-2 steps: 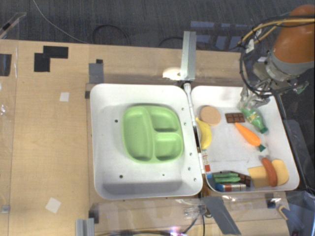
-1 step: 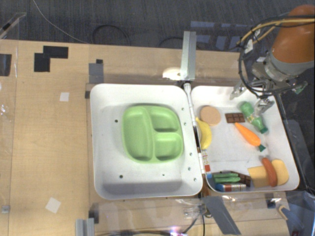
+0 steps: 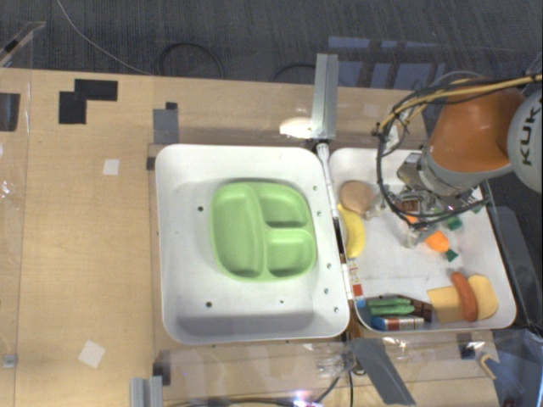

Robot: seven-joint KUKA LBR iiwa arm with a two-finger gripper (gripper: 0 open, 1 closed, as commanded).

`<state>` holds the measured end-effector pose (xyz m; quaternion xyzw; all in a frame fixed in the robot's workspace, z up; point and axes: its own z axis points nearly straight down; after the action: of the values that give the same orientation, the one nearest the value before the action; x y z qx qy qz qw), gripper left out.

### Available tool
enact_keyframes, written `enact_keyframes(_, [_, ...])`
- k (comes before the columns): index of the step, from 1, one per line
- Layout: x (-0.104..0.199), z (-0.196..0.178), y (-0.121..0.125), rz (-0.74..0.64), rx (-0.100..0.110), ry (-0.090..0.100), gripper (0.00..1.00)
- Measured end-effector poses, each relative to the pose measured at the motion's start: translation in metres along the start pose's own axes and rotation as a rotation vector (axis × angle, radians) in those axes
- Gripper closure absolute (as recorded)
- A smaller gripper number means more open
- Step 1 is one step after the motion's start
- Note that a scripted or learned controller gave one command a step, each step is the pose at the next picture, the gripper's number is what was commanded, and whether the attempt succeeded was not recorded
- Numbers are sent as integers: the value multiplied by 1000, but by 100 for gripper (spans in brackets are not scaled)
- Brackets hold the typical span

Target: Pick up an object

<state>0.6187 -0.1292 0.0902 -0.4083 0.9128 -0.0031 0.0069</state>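
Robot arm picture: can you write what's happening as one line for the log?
gripper: low in right bin, beside carrot | holding: cannot tell | banana: left side | green tray: left bin

The arm (image 3: 509, 134) reached in from the right, its grey casing bent downward at the wrist. The orange band (image 3: 471, 134) sat just above the wrist, bulging toward the camera, and a loop of dark cables (image 3: 407, 113) arched off its left side and hung down past the wrist housing (image 3: 441, 181). Directly below that housing the gripper (image 3: 420, 219) pointed straight down, low and close to the surface beneath it. From above, the wrist covered most of its mechanism.
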Motion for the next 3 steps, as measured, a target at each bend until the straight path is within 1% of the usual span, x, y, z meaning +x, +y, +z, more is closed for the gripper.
enact_keyframes(1, [22, 0, -2, -22, -1, 0, 0])
enact_keyframes(2, [51, 0, -14, -77, 0, 0, 0])
enact_keyframes(3, [26, 0, 11, -76, 1, 0, 0])
